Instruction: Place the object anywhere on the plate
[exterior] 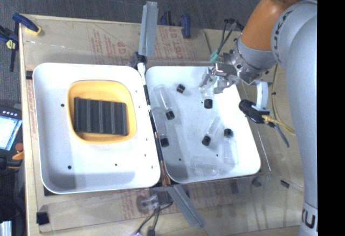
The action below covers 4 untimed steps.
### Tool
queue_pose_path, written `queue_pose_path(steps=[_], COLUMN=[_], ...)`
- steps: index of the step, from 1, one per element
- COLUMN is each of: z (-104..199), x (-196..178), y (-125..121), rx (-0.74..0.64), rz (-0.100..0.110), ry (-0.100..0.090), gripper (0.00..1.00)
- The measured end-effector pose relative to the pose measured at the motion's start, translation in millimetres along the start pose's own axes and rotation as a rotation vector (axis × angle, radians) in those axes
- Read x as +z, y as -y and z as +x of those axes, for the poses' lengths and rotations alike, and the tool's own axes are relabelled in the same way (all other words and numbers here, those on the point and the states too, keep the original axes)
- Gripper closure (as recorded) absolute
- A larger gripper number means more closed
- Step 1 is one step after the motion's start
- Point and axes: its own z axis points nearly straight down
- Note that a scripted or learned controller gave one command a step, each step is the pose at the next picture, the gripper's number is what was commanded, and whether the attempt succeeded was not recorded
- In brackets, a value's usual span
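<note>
Several clear plastic vials with black caps are lying scattered in the right-hand white bin (245,159). One vial (163,99) is lying near the bin's left wall, its long axis running from upper left to lower right, with its black cap (170,115) at the lower end. Another vial (212,131) is lying near the middle, tilted, its cap at the lower left end. A third vial (229,146) is lying just beside it to the right, pointing roughly up and down the view, cap at the top. A fourth vial (206,165) is resting near the bin's front wall, lying almost left to right; it is faint against the white floor. Loose-looking black caps are sitting at the upper middle (180,88) and further right (208,103), though whether clear bodies are attached is hard to tell.

The left-hand bin (48,122) is touching the right one along a shared edge. In it a yellow plate (99,89) is sitting, squarish with rounded corners, carrying a dark ribbed rectangular insert (101,115) in its middle. None of the vials is on the plate.

The gripper (214,82) is hanging over the upper right part of the right bin, well apart from the plate. Whether the jaws are open or closed cannot be told, and nothing can be made out between them. The grey arm (294,68), with its orange band (260,25), is reaching in from the right.

Both bins are resting on a wooden surface (81,35) with blue clamps (26,23) at its far edge.
</note>
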Motion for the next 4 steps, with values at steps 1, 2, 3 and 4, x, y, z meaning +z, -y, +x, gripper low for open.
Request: queue_pose_path(steps=[1,2,3,4], z=[80,152,185,185], x=[18,-5,28,28], y=[17,-1,16,16], rx=[-0.171,-0.304,-0.599,-0.598], rz=[0.002,0.0,0.002,0.001], ry=[0.002,0.003,0.003,0.003], gripper=[1.0,1.0,1.0,0.0])
